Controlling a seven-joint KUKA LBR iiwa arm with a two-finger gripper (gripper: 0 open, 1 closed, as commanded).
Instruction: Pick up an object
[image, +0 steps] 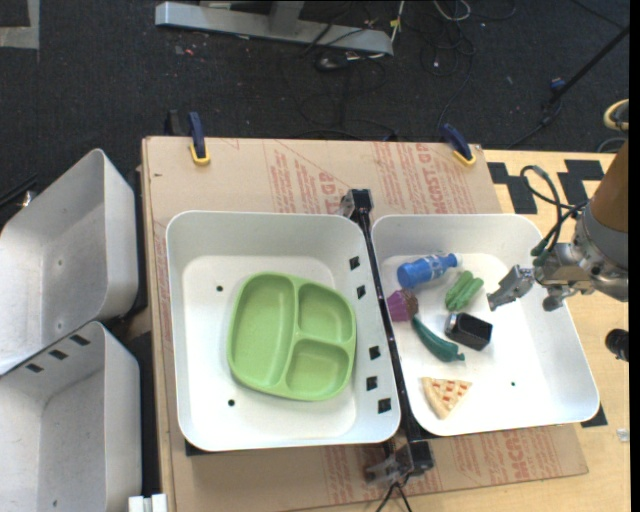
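The right bin (545, 385) holds several small objects: a blue bottle (428, 269), a green pickle-like piece (463, 290), a purple lump (402, 304), a dark teal curved piece (436, 340), a black block (469, 330) and a pizza-slice toy (445, 395). My gripper (530, 292) hovers over the bin's right half, just right of the green piece and the black block. Its two fingers stand apart, open, with nothing between them.
The left bin (200, 300) holds a light green divided plate (293, 336). A black divider (378, 310) runs between the bins. Two more white bins (60, 260) stand off the bench to the left. Yellow clamps (200, 150) hold the board's far edge.
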